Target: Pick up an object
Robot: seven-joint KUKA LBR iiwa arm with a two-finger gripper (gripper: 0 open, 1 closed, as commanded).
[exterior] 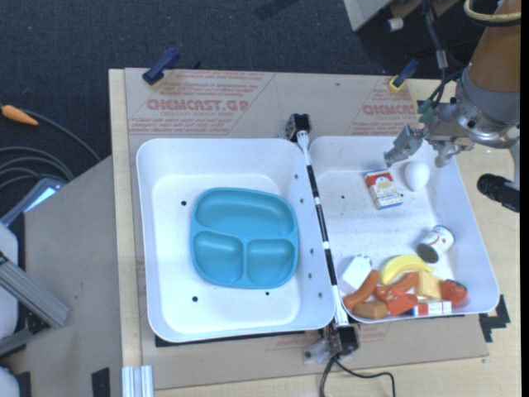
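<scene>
- Camera view: the surface (248, 98) carries two shallow white bins side by side, the left bin (157, 222) and the right bin (475, 222), their inner rims touching along a dark seam.
- A blue divided plate (244, 236) lies flat in the middle of the left bin.
- The arm enters from about 2 o'clock, its orange band (500, 52) above the grey wrist.
- The pincer (423, 149) hangs over the right bin's 12 o'clock end, its two fingers spread apart with nothing between them.
- A white egg-shaped object (416, 174) lies just below the pincer, beside the right-hand finger; whether they touch I cannot tell.
- A small red and white box (383, 189) lies just at 9 o'clock of the egg.
- A white and dark cylinder (435, 242) rests toward 4 o'clock in the right bin.
- At 6 o'clock of that bin sits a pile: a banana (405, 266), a white tag-like piece (357, 270), and orange and red toy foods (397, 296) pressed together.
</scene>
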